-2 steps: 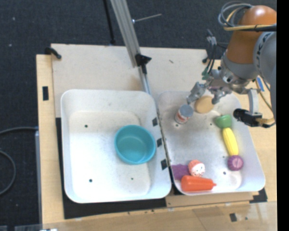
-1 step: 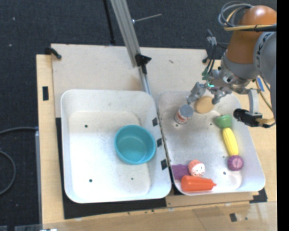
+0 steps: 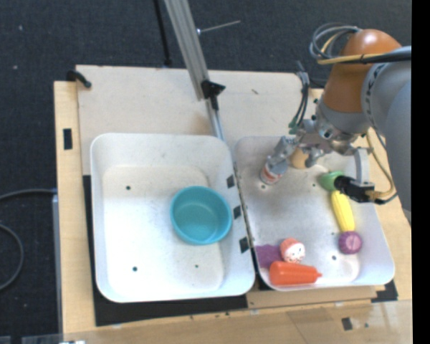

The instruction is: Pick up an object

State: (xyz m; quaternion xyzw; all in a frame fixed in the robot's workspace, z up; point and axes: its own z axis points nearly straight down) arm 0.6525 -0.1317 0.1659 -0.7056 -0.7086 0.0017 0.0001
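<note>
White right-hand bin (image 3: 272, 156) holds a toy corn cob (image 3: 342, 211), orange carrot (image 3: 294, 272), purple ball (image 3: 350, 243) and small doll head (image 3: 293, 249) near its front edge, gripper (image 3: 279, 165) poised low over bare floor behind them, grip state indeterminate; blue bowl (image 3: 201, 215) occupies left bin (image 3: 115, 156).

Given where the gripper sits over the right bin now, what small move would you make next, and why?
Probably shift the gripper toward the corn and then lower it. It hangs at the far end of the right bin, above bare floor, with no object seen under it. The corn lies apart from the other toys, so it looks the easiest pick.
</note>
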